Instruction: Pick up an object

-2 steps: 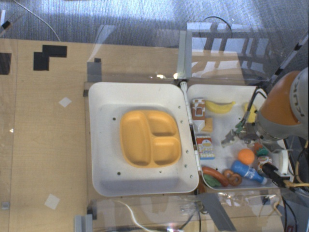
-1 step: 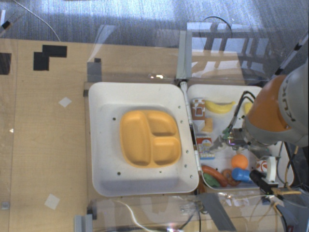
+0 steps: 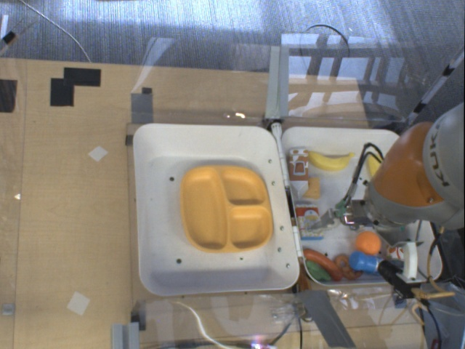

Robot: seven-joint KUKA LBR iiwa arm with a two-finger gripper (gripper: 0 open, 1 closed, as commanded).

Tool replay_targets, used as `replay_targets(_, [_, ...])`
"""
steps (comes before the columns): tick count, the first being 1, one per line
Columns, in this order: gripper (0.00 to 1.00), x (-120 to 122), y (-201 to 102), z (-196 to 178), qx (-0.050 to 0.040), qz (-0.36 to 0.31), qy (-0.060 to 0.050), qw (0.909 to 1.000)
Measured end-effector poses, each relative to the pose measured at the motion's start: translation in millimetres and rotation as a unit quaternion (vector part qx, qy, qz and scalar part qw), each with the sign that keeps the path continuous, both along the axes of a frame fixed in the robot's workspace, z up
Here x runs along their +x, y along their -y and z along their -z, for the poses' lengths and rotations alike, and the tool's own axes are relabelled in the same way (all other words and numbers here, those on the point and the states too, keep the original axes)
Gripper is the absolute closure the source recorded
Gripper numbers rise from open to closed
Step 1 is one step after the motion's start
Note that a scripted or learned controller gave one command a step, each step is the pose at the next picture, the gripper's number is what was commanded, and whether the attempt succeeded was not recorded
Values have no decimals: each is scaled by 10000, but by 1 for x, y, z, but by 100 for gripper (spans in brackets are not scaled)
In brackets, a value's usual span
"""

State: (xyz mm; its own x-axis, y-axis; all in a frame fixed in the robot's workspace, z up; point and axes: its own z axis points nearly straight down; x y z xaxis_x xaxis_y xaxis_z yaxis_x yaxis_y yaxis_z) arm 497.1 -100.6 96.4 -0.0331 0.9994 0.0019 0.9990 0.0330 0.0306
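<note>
The arm's gripper (image 3: 347, 217) hangs over the right bin (image 3: 330, 138); whether its jaws are apart cannot be told. An orange ball (image 3: 368, 243) near the bin's front edge looks light and slippery, probably best pinched across its middle.

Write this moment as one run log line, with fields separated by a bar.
arm: over right bin | gripper: low among items, grasp unconfirmed | banana: right bin, far side | orange ball: right bin | yellow divided tray: left bin
</note>
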Motion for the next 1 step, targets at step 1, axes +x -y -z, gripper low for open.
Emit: replay_targets(1, [0, 0, -2, 0, -41, -256, 19, 9997])
